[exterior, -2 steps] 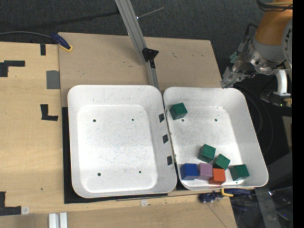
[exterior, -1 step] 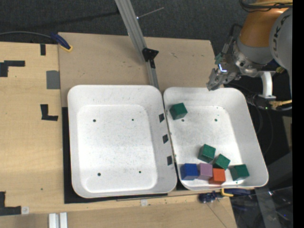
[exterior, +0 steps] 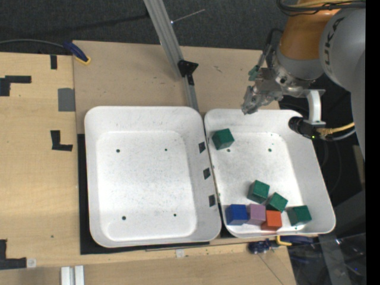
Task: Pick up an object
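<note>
Right bin (exterior: 309,159) rim, perhaps under pincer (exterior: 250,107)

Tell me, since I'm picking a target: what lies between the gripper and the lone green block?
In the camera view, just bare white bin floor and the rim of the right bin lie between the gripper and the lone green block.

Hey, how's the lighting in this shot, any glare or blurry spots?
Camera view: even overhead light; the left bin glares brightest, nearly washed out along its left wall; the blocks cast soft, short shadows in the right bin; the gripper looks slightly soft, while the lone green block is crisp.
</note>
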You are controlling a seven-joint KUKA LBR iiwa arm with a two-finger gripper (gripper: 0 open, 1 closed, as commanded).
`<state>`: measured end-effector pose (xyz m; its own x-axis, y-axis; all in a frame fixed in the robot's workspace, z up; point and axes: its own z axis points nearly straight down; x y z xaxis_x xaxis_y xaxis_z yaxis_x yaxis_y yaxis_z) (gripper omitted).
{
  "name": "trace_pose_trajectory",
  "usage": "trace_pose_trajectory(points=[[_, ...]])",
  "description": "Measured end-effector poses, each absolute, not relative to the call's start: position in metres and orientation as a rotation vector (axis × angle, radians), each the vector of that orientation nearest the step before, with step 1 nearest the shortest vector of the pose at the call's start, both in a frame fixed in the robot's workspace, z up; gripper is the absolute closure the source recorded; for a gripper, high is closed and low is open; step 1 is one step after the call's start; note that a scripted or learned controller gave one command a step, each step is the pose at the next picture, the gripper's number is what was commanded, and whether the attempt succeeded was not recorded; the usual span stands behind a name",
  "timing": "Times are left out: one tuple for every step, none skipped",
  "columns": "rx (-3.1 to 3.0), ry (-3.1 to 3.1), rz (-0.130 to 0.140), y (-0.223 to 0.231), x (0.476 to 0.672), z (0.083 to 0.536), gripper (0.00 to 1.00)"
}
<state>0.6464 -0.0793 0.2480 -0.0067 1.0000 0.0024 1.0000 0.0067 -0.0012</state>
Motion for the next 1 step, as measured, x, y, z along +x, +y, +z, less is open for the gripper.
trace_pose_trajectory(points=[[-2.212,-2.227,-0.001,-0.0305,0.6343,0.2543,1.00]])
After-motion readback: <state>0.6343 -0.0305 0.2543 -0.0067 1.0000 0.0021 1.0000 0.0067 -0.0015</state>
